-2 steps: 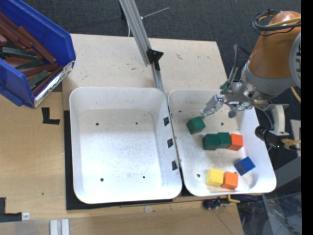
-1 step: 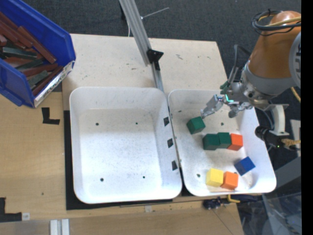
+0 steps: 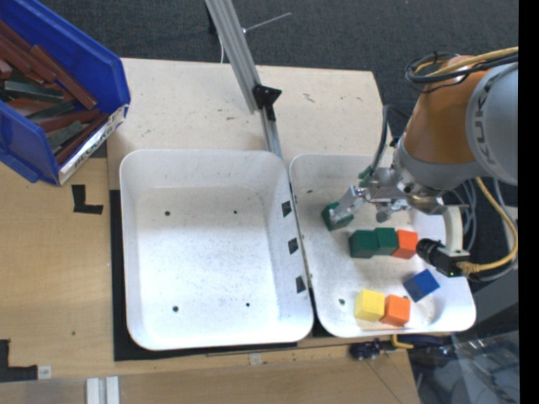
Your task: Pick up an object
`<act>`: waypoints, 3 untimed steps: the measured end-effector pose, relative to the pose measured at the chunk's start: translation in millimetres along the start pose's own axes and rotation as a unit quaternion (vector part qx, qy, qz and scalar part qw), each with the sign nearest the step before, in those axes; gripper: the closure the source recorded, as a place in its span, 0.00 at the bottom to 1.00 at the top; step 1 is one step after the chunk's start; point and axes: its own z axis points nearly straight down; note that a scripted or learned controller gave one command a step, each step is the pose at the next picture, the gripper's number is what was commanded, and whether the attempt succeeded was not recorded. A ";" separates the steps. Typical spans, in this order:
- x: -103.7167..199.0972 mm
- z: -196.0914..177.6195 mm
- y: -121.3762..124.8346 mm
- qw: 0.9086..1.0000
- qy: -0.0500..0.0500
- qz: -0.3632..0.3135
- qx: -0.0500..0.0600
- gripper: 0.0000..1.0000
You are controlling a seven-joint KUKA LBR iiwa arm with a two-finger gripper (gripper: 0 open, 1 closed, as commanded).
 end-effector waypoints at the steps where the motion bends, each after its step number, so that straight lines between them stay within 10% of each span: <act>1: -5.6 62.5 1.3 1.000 0.000 0.000 0.000 0.00; 2: -7.4 88.5 8.0 1.000 -0.003 0.000 -0.014 0.00; 3: -7.1 79.6 8.5 1.000 -0.004 -0.001 -0.015 1.00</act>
